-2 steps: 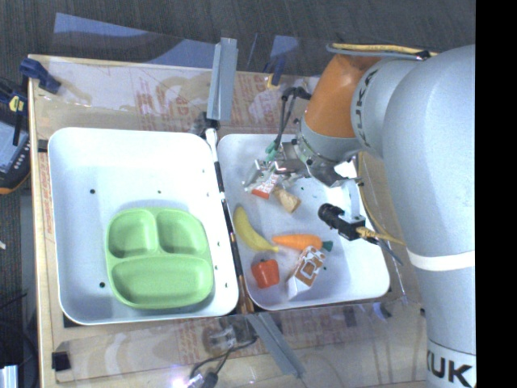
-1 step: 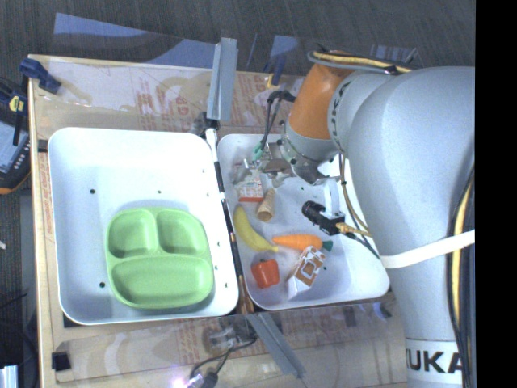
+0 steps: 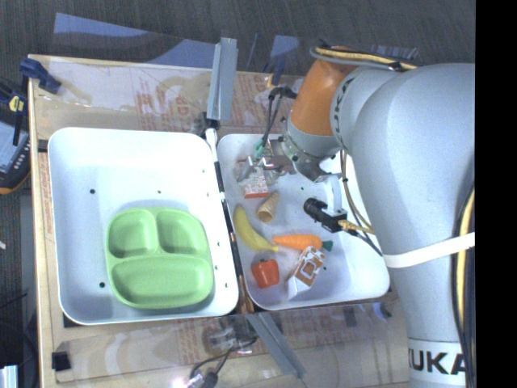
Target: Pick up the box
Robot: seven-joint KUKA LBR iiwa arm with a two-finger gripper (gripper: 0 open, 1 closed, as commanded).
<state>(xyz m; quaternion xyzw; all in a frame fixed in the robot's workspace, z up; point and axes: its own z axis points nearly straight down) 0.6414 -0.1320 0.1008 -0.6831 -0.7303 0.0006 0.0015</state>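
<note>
tray [image 3: 159, 256] in left bin [image 3: 73, 148] | box [image 3: 308, 267] right of banana [image 3: 249, 231] (right bin [image 3: 367, 277])

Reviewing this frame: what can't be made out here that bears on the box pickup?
- Gripper: its fingertips blur into the box in the camera view; contact or grasp unclear.
- Far right corner of the right bin: covered by the arm.
- Carton near the carrot: print too small to read.

Grey arm [image 3: 404, 176] entering from right, bent downward. Orange band [image 3: 317, 95] above wrist. Gripper [image 3: 262, 164] lowered, pointing left.
</note>
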